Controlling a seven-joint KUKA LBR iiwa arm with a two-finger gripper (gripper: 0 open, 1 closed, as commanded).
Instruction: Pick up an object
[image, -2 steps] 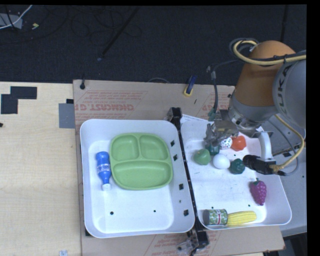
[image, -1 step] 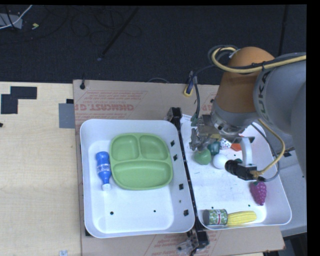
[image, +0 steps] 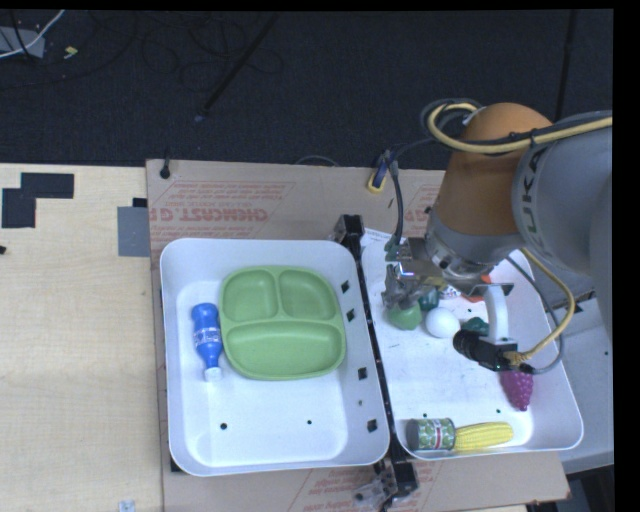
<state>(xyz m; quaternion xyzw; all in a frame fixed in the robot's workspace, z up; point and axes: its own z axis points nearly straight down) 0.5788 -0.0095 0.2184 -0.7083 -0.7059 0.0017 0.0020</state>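
Gripper (image: 405, 292) low in right bin (image: 560, 425), near its left wall, directly over green round object (image: 406, 317); grip state cannot be told, so no hold claimed. White ball (image: 440, 323) just right of it. Can (image: 432, 434), corn cob (image: 484, 435) along front wall, long axes left-right. Purple grapes (image: 518, 388) far right.

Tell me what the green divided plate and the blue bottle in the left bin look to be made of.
Green divided plate: likely moulded plastic with a matte finish; uniform colour, soft rounded compartment ridges, no sharp glare.
Blue bottle: probably plastic, slightly glossy; a pale highlight runs along its body, and its cap end is white. It could be a toy; the look leaves that open.
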